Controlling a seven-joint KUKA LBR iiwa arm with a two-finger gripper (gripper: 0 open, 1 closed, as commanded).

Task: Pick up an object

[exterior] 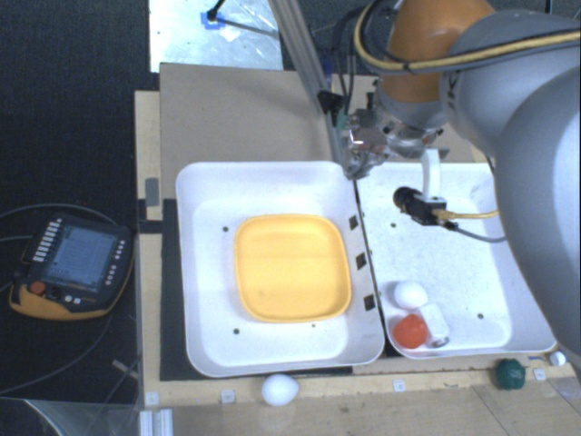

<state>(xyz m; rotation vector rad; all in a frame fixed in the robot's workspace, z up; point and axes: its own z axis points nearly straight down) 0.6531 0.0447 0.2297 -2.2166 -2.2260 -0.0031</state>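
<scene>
A yellow square plate lies in the middle of the left bin. In the near left corner of the right bin sit a white egg-shaped object, a red-orange round object and a small white cylinder, all close together. My gripper hangs under the orange-banded wrist, above the far end of the wall between the two bins. It is well back from the objects in the right bin and I see nothing held in it.
A black fitting with a yellow cable hangs below the wrist over the right bin. A white egg and a green ball lie on the bench in front of the bins. A teach pendant rests at the left.
</scene>
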